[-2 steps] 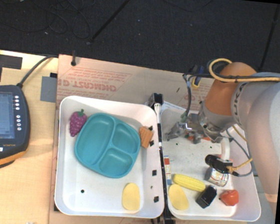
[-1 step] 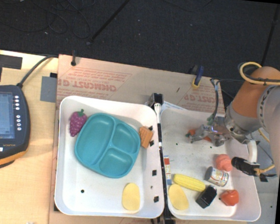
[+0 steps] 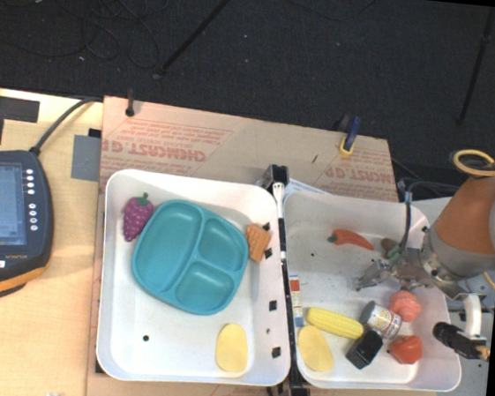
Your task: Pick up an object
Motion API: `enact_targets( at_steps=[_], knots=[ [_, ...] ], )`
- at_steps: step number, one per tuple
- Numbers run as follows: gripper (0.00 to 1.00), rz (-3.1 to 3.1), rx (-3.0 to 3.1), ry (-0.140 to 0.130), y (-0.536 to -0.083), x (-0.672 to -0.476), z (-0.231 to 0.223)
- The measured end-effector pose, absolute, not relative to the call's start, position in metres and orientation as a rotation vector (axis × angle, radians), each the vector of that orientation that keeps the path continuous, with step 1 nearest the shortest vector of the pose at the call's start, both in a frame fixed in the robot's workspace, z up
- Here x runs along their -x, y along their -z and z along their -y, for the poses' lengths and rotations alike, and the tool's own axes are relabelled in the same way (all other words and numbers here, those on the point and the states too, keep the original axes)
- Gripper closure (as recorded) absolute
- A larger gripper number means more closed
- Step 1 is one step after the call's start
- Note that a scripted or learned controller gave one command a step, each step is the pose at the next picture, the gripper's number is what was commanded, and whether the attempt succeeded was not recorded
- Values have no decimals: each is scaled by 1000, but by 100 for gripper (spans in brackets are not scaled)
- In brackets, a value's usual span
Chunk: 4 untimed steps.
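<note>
My gripper (image 3: 381,270) hangs over the middle of the right bin (image 3: 440,379), open, with nothing between its fingers. The grey arm with its orange band (image 3: 466,228) comes in from the right. A red chili pepper (image 3: 352,240) lies just left of and beyond the gripper. Nearer the front lie a pink ball (image 3: 406,305), a small can (image 3: 383,321), a black block (image 3: 363,349), a red piece (image 3: 406,348), a corn cob (image 3: 334,322) and a yellow oval piece (image 3: 315,350).
The left bin (image 3: 111,346) holds a teal divided plate (image 3: 191,255), purple grapes (image 3: 136,216), an orange piece (image 3: 258,241) and a pale yellow oval (image 3: 232,348). A wall (image 3: 281,276) separates the bins. A control tablet (image 3: 1,213) lies at far left.
</note>
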<state>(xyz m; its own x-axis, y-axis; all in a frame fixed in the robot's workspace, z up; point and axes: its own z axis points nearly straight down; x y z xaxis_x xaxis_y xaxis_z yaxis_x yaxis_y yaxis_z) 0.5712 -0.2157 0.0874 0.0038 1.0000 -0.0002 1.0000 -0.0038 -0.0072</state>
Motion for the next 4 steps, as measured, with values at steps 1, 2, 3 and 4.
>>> enact_targets(
  at_steps=[1, 2, 3, 4],
  knots=[
    [0, 2226, 2220, 3, -88, -628, 213],
    [0, 2223, 2210, 1, -87, -606, 132],
    [0, 2212, 2216, -5, -88, -644, 190],
    [0, 2198, 2191, 0, -86, -642, 204]
  ],
)
